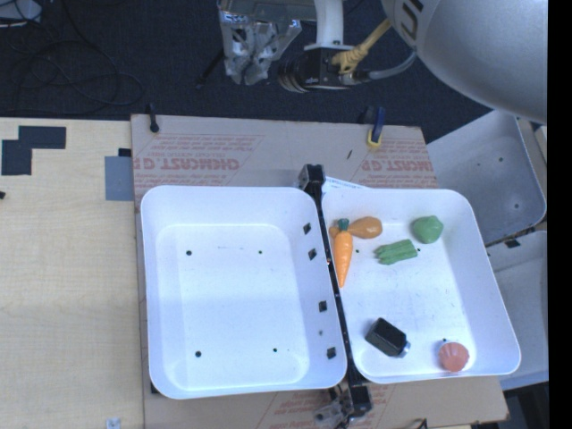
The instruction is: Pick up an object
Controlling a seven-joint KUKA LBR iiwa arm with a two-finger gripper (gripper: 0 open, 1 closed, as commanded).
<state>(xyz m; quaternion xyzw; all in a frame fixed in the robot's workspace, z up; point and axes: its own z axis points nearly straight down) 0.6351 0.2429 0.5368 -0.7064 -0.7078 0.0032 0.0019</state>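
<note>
The left bin [161, 231] holds nothing; in the right bin [483, 266] a carrot [341, 253] lies along the left wall — a black block [387, 337] near the bottom edge. Nothing looks lifted yet, so the whole pick remains.

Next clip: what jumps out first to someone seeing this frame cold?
The bright toy carrot lying along the right bin's left wall, with an orange piece at its top. Green pieces sit beside them, and a black block and a pink ball lie near the front edge.
</note>
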